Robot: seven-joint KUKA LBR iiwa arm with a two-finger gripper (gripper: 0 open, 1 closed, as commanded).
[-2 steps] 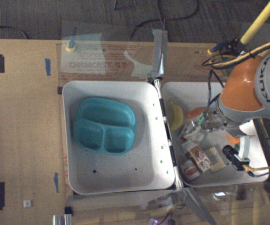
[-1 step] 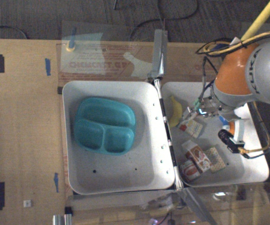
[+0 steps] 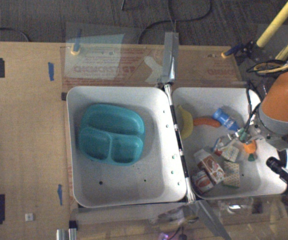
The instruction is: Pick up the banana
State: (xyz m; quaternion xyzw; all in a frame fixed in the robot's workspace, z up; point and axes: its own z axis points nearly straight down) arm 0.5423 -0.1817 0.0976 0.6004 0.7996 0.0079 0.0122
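**Gripper in the right bin, banana apart from it**

The arm (image 3: 279,106) reaches in from the right, and its gripper (image 3: 243,134) is low in the right bin (image 3: 264,184). The picture does not show clearly how the gripper stands, so I cannot tell if it is released or clenched, and nothing can be seen held in it.

The banana (image 3: 185,121) lies well to the left of the gripper, close to the left wall of the same bin, near the divider between the two bins. It is not touching the gripper. Between the banana and the gripper lies an orange carrot (image 3: 207,122), and a blue bottle (image 3: 225,119) lies just up and left of the gripper. Below and to the left of the gripper there are some small boxes (image 3: 215,170), close together. A small orange piece (image 3: 249,146) is just below the gripper.

Far to the left of the gripper, in the left bin (image 3: 83,184), rests a teal plate (image 3: 112,133) with three compartments.
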